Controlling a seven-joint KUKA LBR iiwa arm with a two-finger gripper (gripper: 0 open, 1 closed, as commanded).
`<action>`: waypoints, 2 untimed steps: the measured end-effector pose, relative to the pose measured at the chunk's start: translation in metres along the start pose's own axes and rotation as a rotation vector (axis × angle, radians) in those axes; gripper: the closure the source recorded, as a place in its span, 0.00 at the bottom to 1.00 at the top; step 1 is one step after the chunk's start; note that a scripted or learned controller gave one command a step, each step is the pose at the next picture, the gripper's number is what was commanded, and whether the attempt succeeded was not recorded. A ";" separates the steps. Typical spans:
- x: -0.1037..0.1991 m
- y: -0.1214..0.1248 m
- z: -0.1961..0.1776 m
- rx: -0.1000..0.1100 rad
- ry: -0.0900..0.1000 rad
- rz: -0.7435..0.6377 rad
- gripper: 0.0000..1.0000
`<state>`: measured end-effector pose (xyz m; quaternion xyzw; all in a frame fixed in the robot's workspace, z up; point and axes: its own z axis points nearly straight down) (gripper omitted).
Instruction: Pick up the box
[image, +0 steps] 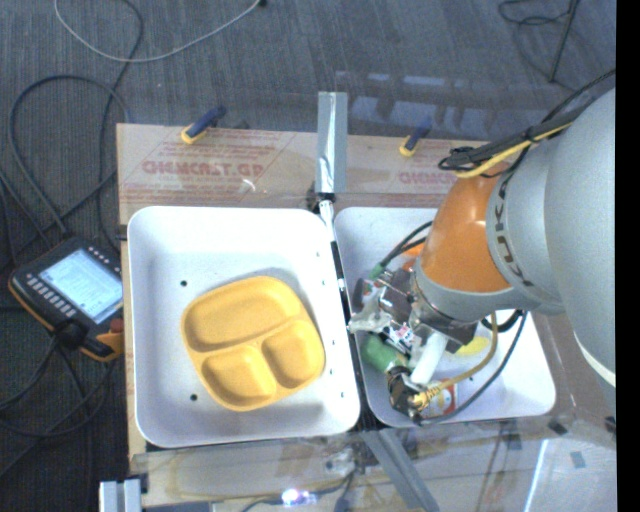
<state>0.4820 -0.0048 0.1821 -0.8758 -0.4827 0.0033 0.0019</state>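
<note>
Since my hand (400, 345) is low in the right bin (535, 385), down near its left wall, most of what sits under it is covered by my own wrist, and I can't tell how the hand is set or whether it has anything. Can't pick out the box for sure; something green (378, 352) pokes out just beside the hand at the bin's left edge, and a small dark and orange item (420, 398) lies right below it, near the front rim. Box may be one of these or hidden under me. Risks as I judge them: closing blind on the clutter and catching the wrong item or a cable, or nudging the target against the wall so it slips out. Wall is close, so a finger could jam on the rim. Left bin (160, 250) holds a yellow divided tray (255, 342), well apart, not in play. Counter (200, 170) behind is bare board.
</note>
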 end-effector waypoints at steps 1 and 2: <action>-0.054 0.034 0.000 -0.002 0.000 -0.042 0.00; -0.051 0.033 0.000 -0.002 0.000 -0.143 0.00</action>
